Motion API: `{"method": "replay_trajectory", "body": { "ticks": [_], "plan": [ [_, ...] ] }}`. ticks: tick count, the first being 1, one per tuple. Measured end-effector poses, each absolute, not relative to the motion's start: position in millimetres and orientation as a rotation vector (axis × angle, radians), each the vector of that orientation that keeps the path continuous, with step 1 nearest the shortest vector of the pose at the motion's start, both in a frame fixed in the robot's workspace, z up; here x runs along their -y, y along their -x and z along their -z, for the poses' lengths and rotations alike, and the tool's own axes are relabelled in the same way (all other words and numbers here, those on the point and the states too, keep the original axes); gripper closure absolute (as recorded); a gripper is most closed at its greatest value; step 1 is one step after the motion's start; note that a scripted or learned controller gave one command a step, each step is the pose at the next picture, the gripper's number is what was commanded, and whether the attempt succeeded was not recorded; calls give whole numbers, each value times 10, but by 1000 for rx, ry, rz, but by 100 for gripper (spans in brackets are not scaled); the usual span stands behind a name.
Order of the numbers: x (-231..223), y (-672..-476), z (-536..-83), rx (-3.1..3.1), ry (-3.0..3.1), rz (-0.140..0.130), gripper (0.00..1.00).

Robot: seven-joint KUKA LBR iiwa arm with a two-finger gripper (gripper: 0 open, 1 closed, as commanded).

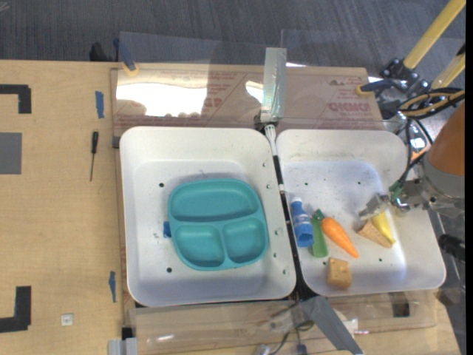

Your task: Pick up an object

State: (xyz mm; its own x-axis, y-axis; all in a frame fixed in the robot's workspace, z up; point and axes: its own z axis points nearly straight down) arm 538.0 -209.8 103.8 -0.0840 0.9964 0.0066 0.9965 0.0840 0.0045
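Yellow toy (382,221) lies just beneath the gripper (378,207); I cannot tell how the jaws stand.

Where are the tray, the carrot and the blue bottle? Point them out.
tray (216,201): camera view, on the wide upper compartment.
carrot (340,237): camera view, on the middle of the orange body.
blue bottle (301,225): camera view, on the middle of its body.

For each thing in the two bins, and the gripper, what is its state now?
Teal divided tray: flat, left bin.
Blue bottle: lying down.
Green item: lying beside the bottle.
Carrot: lying.
Bread piece: lying apart.
Yellow item: lying beside the gripper.
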Motion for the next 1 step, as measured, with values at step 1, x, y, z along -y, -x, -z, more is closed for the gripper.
{"method": "replay_trajectory", "body": {
  "ticks": [1],
  "plan": [
    [2114, -5384, -1134, 2313, 2130, 10, 100]
  ]
}}
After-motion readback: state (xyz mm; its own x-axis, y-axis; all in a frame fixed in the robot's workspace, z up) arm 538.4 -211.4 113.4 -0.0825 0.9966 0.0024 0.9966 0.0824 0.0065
